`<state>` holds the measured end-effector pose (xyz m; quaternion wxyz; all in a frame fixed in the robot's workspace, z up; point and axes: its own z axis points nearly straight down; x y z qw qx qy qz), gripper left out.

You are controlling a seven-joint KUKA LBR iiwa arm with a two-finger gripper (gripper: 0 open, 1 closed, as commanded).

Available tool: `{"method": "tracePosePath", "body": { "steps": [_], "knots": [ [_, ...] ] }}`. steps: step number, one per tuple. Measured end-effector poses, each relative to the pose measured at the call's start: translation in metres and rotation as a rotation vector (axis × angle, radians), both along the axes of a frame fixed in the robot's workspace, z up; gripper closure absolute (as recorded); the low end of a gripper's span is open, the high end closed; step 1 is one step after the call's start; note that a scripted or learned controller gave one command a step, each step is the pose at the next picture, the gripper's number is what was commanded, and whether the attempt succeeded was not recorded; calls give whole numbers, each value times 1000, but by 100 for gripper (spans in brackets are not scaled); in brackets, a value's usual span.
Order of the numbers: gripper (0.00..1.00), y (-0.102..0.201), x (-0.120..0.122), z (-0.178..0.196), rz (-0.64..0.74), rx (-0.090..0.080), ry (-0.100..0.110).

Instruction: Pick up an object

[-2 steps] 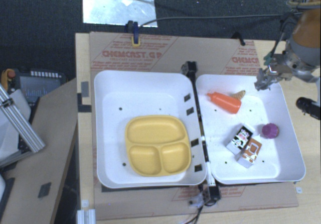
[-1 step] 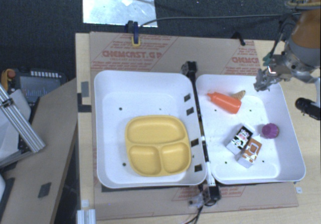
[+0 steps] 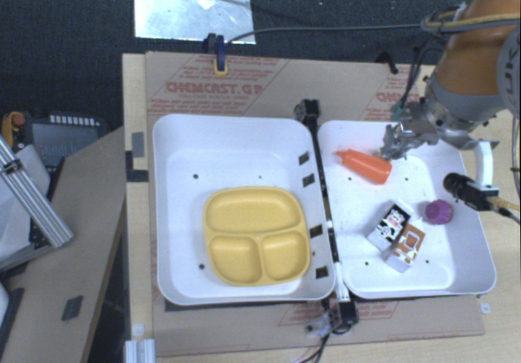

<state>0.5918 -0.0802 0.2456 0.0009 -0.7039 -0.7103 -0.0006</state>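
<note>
An orange carrot-shaped object (image 3: 365, 164) lies in the upper left part of the right bin (image 3: 464, 276). My gripper (image 3: 396, 146) hangs just above and to the right of the carrot's thick end, close to it. A small purple ball (image 3: 439, 212) rests near the bin's right side. A black-and-white patterned box (image 3: 391, 225) and a brown-and-white box (image 3: 406, 246) lie side by side in the bin's middle.
The left bin (image 3: 175, 150) holds a yellow divided plate (image 3: 256, 234). A black divider strip (image 3: 319, 190) runs between the two bins. A black cylindrical part (image 3: 466, 190) of the arm sticks out over the right bin's right edge.
</note>
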Motion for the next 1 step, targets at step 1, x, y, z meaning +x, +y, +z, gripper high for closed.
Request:
{"method": "tracePosePath", "body": {
  "steps": [1],
  "knots": [
    [100, 56, -5, -7, 0, -1, -1]
  ]
}}
